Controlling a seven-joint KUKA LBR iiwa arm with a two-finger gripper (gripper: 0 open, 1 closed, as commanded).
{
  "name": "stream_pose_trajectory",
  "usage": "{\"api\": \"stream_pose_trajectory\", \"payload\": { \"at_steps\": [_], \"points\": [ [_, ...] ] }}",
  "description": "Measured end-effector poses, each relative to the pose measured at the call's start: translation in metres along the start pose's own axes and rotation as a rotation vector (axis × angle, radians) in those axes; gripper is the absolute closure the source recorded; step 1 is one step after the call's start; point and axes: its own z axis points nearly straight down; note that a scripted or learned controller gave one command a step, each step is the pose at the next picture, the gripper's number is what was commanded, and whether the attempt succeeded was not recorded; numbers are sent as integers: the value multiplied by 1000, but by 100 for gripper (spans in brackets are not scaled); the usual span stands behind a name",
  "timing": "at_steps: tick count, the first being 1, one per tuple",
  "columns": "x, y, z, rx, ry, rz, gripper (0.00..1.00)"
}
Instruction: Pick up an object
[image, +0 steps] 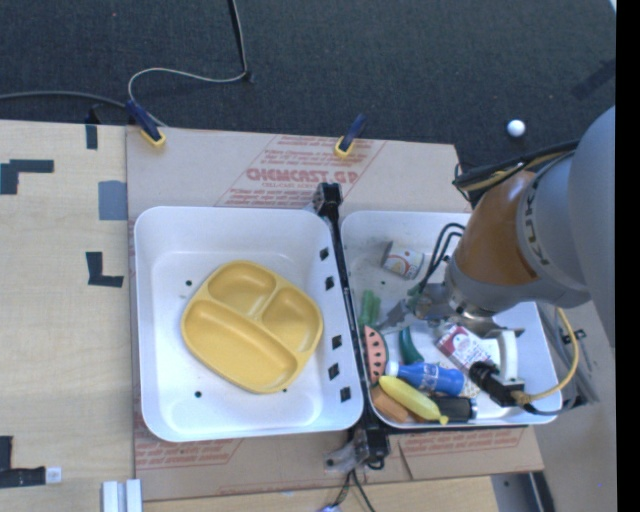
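A toy is waiting to be picked from the right bin.

Nearest, a long yellow banana toy (412, 401) and a blue plastic bottle (432, 378) are laid sideways in the right white bin (505, 423). Just beyond them, the pincer (420, 305) is hung low; its opening cannot be told, and nothing is seen held.

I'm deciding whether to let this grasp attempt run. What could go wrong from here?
1. The right bin is crowded: the blue bottle, banana and watermelon slice lie close together, so the hand might catch two things or nudge them aside.
2. The arm hides its hand and whatever lies beneath, so a miss would be hard to spot.
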Motion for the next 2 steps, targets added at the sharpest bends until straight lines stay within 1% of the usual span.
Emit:
{"api": "stream_pose_trajectory", "payload": {
  "at_steps": [1,2],
  "points": [
    [1,0,-9,1,1,-1,100],
    [1,0,-9,1,1,-1,0]
  ]
}}
